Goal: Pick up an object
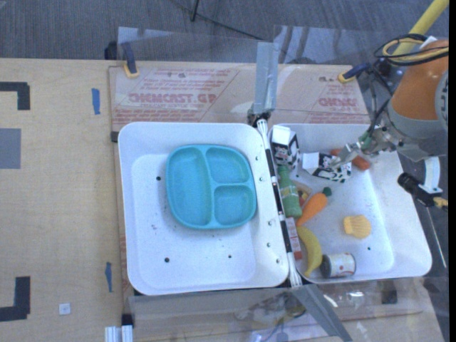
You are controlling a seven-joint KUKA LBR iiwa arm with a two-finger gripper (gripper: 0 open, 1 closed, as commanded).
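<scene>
The arm [419, 102] enters from about 2 o'clock, its orange band uppermost and the grey wrist below it. It slants down and toward 9 o'clock, ending in the gripper [358, 150], which sits low at the tip, pointing toward 8 o'clock.

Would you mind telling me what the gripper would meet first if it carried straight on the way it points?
Probably the black-and-white toy, just left of the gripper; depth is unclear.
</scene>
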